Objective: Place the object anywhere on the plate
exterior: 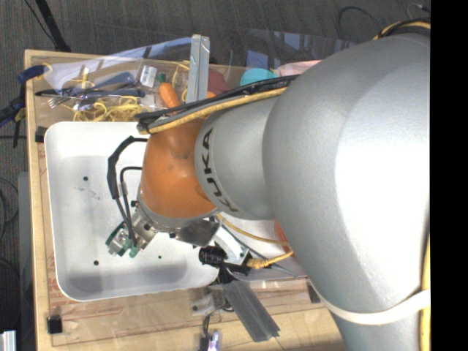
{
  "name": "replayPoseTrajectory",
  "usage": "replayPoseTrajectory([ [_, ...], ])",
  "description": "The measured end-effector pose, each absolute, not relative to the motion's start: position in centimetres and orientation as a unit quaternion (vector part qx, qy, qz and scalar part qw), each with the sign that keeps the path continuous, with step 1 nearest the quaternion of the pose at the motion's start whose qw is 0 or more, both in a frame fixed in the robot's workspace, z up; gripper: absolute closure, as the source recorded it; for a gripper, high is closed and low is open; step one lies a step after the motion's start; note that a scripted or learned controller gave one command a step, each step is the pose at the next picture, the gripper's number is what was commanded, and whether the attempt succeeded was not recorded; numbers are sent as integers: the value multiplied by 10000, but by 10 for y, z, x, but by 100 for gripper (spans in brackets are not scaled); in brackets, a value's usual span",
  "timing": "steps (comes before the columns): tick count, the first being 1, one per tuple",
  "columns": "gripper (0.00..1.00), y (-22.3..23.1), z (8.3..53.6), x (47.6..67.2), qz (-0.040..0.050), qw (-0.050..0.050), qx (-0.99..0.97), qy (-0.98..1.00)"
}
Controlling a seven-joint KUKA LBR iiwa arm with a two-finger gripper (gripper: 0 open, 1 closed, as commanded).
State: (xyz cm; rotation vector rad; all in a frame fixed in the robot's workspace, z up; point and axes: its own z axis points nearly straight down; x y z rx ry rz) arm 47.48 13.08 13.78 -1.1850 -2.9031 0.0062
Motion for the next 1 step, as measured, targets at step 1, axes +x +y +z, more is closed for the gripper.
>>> replayPoseTrajectory([
  [1,100,215,164,484,15,16,-2869,-9580],
])
